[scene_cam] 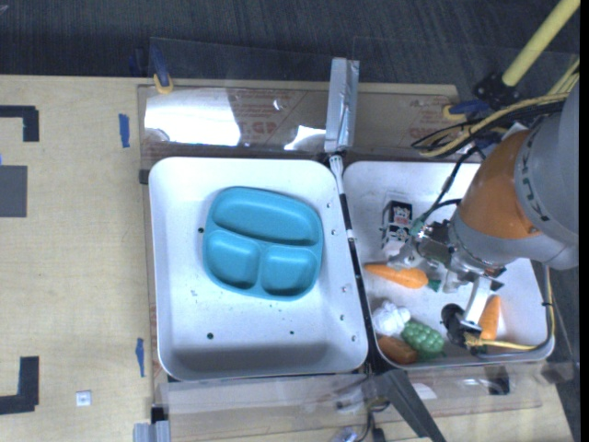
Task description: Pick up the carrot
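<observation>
1. Two shallow white bins sit side by side on my bench in the camera view: the left bin (pixel 175 274) and the right bin (pixel 368 187).
2. I see a blue divided plate (pixel 262 240) with three compartments lying in the middle of the left bin, apart from its walls.
3. I see the arm (pixel 515 191), grey with an orange band, reaching in from the right and hanging over the right bin.
4. The gripper (pixel 440 263) sits low over the middle of the right bin; I cannot tell from this angle how its tool end stands.
5. I find the carrot (pixel 396 275) lying roughly level on the floor of the right bin, just left of the gripper, its right end close against the gripper hardware; whether they touch I cannot tell.
6. A white crumpled object (pixel 390 319) lies below the carrot, near the bin's front.
7. A green bumpy toy vegetable (pixel 424 337) lies just right of the white object, with a reddish-brown piece (pixel 397 347) beside it at the front wall.
8. Another orange piece (pixel 490 317) stands tilted near the bin's right side.
9. A small black-and-white object (pixel 398 215) lies toward the back of the right bin.
</observation>
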You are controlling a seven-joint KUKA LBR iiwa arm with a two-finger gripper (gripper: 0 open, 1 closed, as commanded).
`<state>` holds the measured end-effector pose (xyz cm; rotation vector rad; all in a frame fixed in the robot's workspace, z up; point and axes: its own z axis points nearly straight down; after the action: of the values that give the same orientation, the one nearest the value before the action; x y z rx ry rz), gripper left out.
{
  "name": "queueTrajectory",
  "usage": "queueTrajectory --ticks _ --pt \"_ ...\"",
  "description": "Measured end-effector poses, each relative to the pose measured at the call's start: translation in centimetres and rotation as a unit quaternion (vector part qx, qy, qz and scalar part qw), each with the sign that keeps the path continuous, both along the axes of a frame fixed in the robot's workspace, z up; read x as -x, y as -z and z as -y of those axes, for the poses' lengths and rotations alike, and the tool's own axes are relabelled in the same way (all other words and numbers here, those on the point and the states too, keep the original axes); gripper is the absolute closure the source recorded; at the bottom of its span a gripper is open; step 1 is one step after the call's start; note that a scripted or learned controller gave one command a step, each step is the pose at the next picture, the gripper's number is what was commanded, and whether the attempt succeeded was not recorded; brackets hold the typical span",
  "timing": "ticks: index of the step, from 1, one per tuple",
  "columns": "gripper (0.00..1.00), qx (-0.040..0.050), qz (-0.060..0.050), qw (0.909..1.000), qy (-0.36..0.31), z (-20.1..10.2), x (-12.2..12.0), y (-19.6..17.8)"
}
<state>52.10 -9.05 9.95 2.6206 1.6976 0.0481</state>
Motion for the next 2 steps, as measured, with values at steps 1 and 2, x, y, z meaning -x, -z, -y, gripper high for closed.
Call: queueTrajectory --ticks 1,2 --pt "0.0 0.0049 -0.001 0.9955 -0.095 0.2 0.2 0.0" --pt "0.0 0.003 0.002 0.998 -0.063 1.0 -1.2 0.0"
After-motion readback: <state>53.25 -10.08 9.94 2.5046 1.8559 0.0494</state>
